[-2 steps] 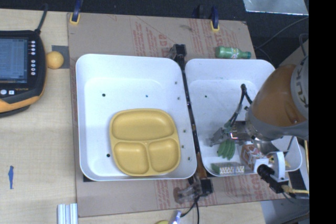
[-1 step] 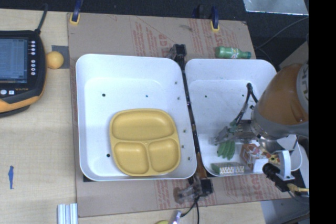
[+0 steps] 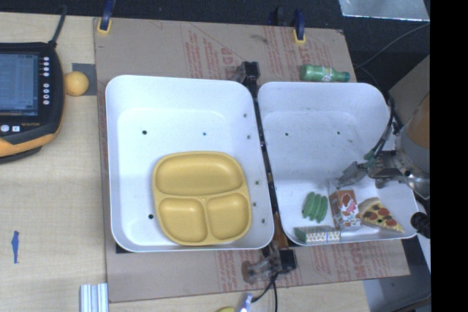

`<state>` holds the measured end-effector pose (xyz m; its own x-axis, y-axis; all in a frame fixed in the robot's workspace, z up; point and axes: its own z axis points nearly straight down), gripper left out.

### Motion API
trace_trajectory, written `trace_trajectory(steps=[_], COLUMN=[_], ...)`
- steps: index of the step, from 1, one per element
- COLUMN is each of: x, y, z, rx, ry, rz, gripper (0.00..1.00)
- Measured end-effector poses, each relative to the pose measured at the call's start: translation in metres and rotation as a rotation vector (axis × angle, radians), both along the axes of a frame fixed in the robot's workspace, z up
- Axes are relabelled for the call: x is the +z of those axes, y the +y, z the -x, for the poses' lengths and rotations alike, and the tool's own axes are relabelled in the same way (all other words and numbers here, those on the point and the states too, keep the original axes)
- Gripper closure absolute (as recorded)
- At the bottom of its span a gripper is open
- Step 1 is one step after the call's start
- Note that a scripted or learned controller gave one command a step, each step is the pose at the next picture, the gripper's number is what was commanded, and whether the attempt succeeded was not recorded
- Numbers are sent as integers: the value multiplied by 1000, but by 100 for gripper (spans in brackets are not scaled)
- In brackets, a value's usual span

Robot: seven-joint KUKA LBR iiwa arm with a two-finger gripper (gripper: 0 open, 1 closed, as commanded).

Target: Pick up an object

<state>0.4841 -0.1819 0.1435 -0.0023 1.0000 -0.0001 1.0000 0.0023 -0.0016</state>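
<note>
In the right shallow white bin (image 3: pixel 322 109), near its front right corner, the two-finger metal jaws (image 3: pixel 360 173) on the grey arm sit low, reaching in from the right. Can't tell how far apart they stand, view too blurry; nothing visibly held. Just below them lie a small red-and-white printed packet (image 3: pixel 344 209), a toy pizza slice (image 3: pixel 382 215) to its right, a green ridged toy vegetable, maybe a pea pod (image 3: pixel 316 206), to its left. A flat white strip (image 3: pixel 317 235) rests by the front rim. The left white bin (image 3: pixel 124 128) holds a yellow three-compartment plastic tray (image 3: pixel 202 196). A green toy bottle (image 3: pixel 325 73) lies on the bench behind the right bin.
</note>
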Motion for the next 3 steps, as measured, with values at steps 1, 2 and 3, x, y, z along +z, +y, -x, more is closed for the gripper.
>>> trace_trajectory(steps=[1,2,3], x=[-50,48,-52], y=[67,17,44], z=[7,-86,8], rx=[4,1,2], ry=[-5,-3,1], rz=[4,1,-1], gripper=[0,0,0])
